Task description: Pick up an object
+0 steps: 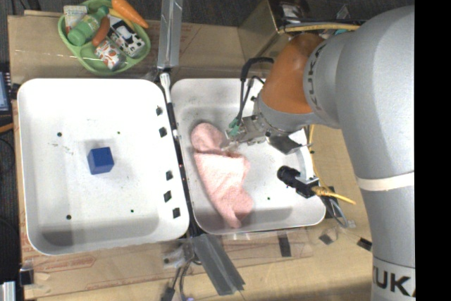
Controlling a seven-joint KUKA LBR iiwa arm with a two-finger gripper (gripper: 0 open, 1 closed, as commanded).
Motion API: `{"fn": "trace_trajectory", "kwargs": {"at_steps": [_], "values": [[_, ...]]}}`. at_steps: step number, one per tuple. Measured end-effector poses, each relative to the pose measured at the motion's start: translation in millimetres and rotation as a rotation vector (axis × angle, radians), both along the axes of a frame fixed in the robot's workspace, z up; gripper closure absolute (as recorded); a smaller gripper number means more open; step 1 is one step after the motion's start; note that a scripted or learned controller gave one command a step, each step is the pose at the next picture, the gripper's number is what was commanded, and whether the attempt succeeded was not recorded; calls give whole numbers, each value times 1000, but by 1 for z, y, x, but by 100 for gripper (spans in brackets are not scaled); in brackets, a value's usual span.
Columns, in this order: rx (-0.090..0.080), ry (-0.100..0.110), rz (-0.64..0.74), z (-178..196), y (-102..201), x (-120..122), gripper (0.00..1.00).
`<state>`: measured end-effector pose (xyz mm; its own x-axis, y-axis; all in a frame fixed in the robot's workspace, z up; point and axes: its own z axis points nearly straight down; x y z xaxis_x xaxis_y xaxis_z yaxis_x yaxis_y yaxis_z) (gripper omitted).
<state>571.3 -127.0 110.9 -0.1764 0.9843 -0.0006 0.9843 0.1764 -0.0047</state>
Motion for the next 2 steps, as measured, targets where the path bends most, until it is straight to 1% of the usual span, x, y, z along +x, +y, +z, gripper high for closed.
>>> {"fn": "trace_trajectory", "kwargs": {"at_steps": [1,2], "values": [[0,0,0,0,0,0,0],[2,0,16,-19,5,9,0]]}}
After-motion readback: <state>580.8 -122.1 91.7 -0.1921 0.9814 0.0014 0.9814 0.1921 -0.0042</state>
